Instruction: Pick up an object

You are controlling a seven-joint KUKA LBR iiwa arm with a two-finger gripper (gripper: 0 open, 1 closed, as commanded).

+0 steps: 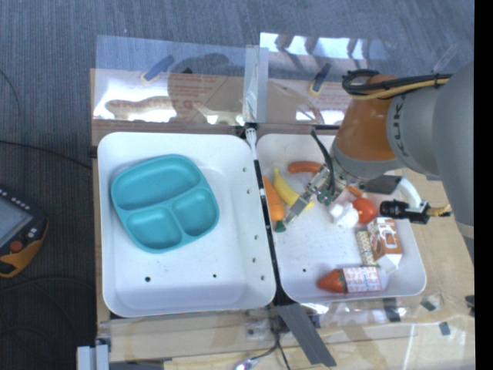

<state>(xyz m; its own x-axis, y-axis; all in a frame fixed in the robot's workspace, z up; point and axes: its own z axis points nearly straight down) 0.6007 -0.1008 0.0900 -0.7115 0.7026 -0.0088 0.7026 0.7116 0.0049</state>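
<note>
Sitting in the left white bin [123, 284]: a teal three-compartment plastic tray [163, 200], untouched. In the right white bin [308, 280], the claw [302, 205] is hovering low over the yellow plastic banana [285, 188] and orange carrot-shaped toy [274, 202] beside the divider. Can't tell whether its fingers are apart or together. Nothing looks lifted, so the pick is looking not yet done. The red-tipped labelled packet [353, 279] is lying near the front wall.

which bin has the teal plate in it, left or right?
The left bin: it holds the teal divided plate. The right bin holds a clutter of small toy food and packets instead, with the gripper reaching in.
</note>
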